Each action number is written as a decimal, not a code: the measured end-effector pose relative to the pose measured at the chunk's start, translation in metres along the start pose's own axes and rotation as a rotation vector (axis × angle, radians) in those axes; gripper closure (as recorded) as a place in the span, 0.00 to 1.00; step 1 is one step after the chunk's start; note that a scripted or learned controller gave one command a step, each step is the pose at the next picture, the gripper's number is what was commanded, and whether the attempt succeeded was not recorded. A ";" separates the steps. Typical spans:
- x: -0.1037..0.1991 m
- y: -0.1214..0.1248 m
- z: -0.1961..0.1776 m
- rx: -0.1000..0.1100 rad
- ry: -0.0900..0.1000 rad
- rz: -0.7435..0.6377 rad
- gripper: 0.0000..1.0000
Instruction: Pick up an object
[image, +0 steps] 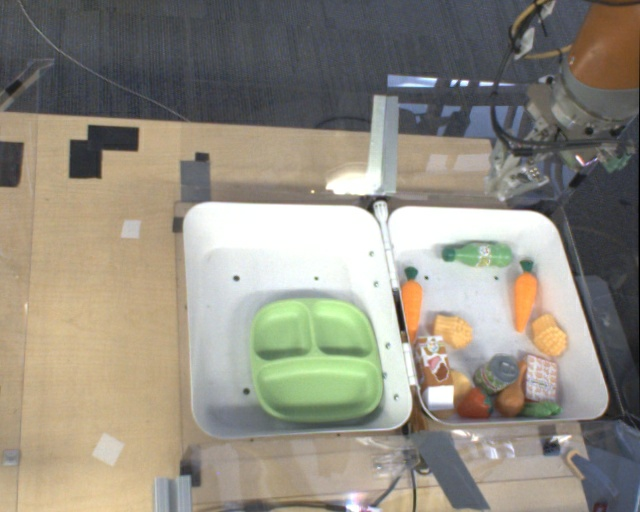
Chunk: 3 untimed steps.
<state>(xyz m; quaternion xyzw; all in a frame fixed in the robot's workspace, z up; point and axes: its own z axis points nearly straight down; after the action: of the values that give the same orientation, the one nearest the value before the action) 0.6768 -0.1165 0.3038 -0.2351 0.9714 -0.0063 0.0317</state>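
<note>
Pale wooden surface (90, 330) against dark carpet (250, 50); the hand (515, 175) hangs past the right bin's (570, 250) far rim, whether apart or together I cannot tell; green bottle (478, 255) lies inside, the toys at the near edge bunched and overlapping.

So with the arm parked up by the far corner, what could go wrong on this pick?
1. The toys at the right bin's near edge are packed tight, around the can, so a grab there may catch two or slip.
2. One carrot lies against the divider wall, leaving little room.
3. The bottle looks round and may roll.
</note>
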 end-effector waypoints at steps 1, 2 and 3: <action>-0.003 -0.001 -0.014 0.006 -0.012 -0.001 1.00; 0.022 -0.028 0.011 -0.026 0.045 -0.216 1.00; 0.018 -0.028 -0.003 -0.019 0.033 -0.217 1.00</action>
<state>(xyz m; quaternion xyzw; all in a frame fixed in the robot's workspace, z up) 0.6732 -0.1499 0.3070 -0.3389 0.9407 -0.0044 0.0125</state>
